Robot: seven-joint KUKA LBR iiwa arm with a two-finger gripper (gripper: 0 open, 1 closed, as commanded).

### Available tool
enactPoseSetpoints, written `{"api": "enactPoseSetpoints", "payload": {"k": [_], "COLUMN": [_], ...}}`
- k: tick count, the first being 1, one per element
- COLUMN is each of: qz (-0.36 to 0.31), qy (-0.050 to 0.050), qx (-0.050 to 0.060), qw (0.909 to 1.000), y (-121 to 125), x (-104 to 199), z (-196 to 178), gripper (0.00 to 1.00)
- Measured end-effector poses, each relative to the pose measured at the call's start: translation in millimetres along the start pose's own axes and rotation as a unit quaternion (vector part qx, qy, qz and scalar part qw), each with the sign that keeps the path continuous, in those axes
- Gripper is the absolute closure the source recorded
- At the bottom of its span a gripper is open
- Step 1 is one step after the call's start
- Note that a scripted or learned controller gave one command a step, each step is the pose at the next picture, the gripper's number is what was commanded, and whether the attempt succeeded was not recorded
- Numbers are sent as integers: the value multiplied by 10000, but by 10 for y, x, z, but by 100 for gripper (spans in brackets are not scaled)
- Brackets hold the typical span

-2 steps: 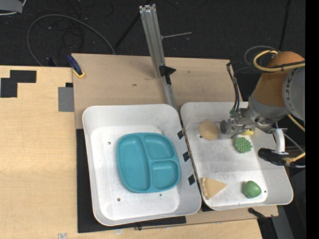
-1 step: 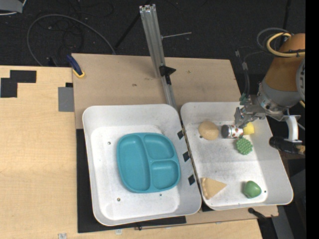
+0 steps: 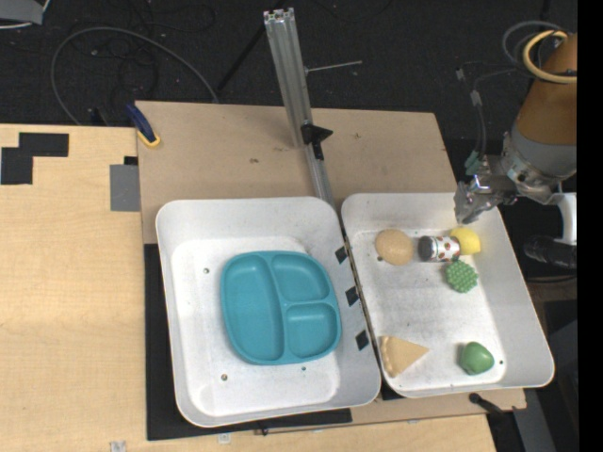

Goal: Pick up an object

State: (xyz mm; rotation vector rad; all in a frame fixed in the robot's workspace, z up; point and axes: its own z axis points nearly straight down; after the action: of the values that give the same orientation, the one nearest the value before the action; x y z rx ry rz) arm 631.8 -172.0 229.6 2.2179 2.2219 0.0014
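Note:
In the right bin (image 3: 528, 347) lie a tan egg-shaped piece (image 3: 394, 247), a small bottle with a dark middle and a yellow end (image 3: 448, 246), a bumpy green piece (image 3: 462, 277), a tan wedge (image 3: 403, 354) and a smooth green piece (image 3: 477, 357). My gripper (image 3: 469, 202) hangs over the bin's far right corner, just above and behind the bottle's yellow end. Nothing shows between its fingers.
The left bin (image 3: 188, 243) holds a teal divided plate (image 3: 281, 306). A metal post (image 3: 294, 92) rises behind the gap between the two bins. The arm's orange band (image 3: 551, 102) stands at the far right.

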Motion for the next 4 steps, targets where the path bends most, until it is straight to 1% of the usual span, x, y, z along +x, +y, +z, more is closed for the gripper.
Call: {"api": "enactPoseSetpoints", "payload": {"k": [1,2,4], "qz": [-1,-7,-8], "qy": [-1,12,11], "qx": [-6,27,37], "qw": [10000,10000,10000], "y": [-12,-126,-328], "x": [-20,477,1503], "z": [-632,-643,-238], "gripper": [100,100,100]}}
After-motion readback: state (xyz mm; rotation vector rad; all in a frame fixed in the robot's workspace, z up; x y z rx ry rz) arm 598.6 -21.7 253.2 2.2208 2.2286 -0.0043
